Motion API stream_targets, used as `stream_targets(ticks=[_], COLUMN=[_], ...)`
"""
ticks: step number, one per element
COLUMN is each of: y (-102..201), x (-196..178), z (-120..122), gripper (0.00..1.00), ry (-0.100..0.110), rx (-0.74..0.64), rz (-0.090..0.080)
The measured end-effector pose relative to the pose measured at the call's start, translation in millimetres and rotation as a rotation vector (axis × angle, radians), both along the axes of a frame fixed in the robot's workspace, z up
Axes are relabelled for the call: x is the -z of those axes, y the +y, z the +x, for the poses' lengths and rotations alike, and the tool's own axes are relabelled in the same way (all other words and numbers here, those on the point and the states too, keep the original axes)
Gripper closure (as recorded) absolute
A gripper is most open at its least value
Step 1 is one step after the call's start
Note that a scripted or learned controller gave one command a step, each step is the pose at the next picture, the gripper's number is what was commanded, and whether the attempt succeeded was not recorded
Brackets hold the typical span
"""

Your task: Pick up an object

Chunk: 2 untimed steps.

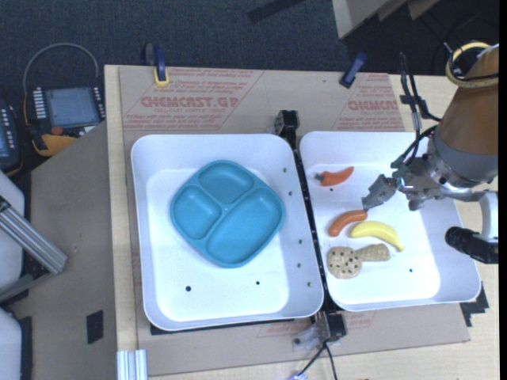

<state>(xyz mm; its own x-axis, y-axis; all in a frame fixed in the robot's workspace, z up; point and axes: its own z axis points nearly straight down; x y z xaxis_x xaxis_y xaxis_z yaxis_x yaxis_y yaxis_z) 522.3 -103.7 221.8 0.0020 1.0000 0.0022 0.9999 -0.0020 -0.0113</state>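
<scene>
Nearest the camera, a cookie (344, 262) is lying in the right bin (420, 291), touching a pale, bread-like piece (374, 252) just beside it. A little farther in, a banana (377, 233) is resting against an orange sausage-shaped piece (346, 222), the four toys sitting clustered near the bin's left wall, which looks like a crowded spot for a clean grab. Beyond them a carrot (337, 176) is lying by itself, well apart from the cluster and probably the easiest target. The arm's jaws (398, 193) are hanging above the bin, between the carrot and the banana, with nothing visibly gripped; how far open they are I cannot tell from this slant. In the left bin (158, 165) a blue divided plate (227, 212) is sitting alone, likely a drop-off spot. At the far edge of the bench (238, 93), clamps (161, 71) are holding the board down.
</scene>
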Motion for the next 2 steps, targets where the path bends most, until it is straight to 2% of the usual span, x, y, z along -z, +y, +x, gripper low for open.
stream_targets(ticks=[1,2], y=[0,3], x=[-5,38], z=[2,4], gripper=[0.0,0.0], ry=[-0.01,-0.005], rx=[-0.002,-0.002], rz=[-0.002,0.0])
